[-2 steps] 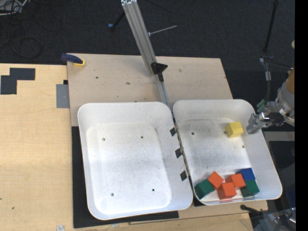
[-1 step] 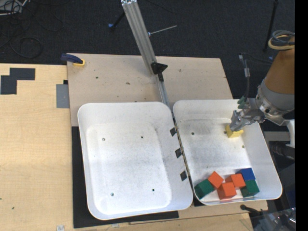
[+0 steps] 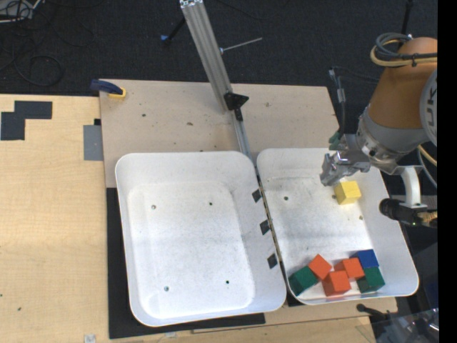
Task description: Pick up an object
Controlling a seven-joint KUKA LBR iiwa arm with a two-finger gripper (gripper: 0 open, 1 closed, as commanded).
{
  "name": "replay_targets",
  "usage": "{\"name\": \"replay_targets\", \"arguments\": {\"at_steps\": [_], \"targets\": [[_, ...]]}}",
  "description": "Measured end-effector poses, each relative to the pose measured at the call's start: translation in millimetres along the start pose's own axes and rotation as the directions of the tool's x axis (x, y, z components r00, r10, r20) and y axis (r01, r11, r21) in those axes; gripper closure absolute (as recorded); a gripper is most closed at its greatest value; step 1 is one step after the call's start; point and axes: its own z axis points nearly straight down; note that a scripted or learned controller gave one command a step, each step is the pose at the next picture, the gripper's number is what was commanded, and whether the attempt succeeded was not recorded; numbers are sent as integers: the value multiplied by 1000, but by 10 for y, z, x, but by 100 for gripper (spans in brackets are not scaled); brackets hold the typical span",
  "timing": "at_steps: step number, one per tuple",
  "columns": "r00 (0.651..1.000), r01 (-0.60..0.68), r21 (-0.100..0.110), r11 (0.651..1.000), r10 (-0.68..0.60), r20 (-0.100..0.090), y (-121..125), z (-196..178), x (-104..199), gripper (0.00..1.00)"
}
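Camera view: two shallow white bins are seen side by side on a pale wooden bench [image 3: 178, 116], the left bin [image 3: 143, 191] the larger in the frame, its speckled floor bare. A ribbed aluminium rail [image 3: 207, 45] is slanted down from the far edge towards the seam between the bins. The right bin [image 3: 300, 220] is reached by the grey and orange arm [image 3: 400, 98] from the right side. The gripper [image 3: 335, 171] is seen low over the bin's far part, towards its right rim; whether its jaws are parted or closed cannot be told. Just beside it, towards the near-right, a yellow cube [image 3: 348, 192] is seen on the bin floor, turned slightly askew to the bin's edges; no long axis is shown by its cubic shape, and it cannot be told whether it is touched by the gripper. Open floor is left to its left and nearer side. Along the near edge, towards the near right corner, a tight cluster of small matte blocks is gathered: three orange blocks [image 3: 335, 281], two green blocks [image 3: 303, 280] and a blue block [image 3: 367, 259], touching one another
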Motion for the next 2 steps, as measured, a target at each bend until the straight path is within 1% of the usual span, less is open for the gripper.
{"name": "replay_targets", "arguments": {"at_steps": [1, 2], "targets": [[1000, 1, 0, 1000, -1, 0, 144, -37, 599, 100], [1000, -1, 0, 1000, 1, 2, 361, -77, 1087, 100]]}}
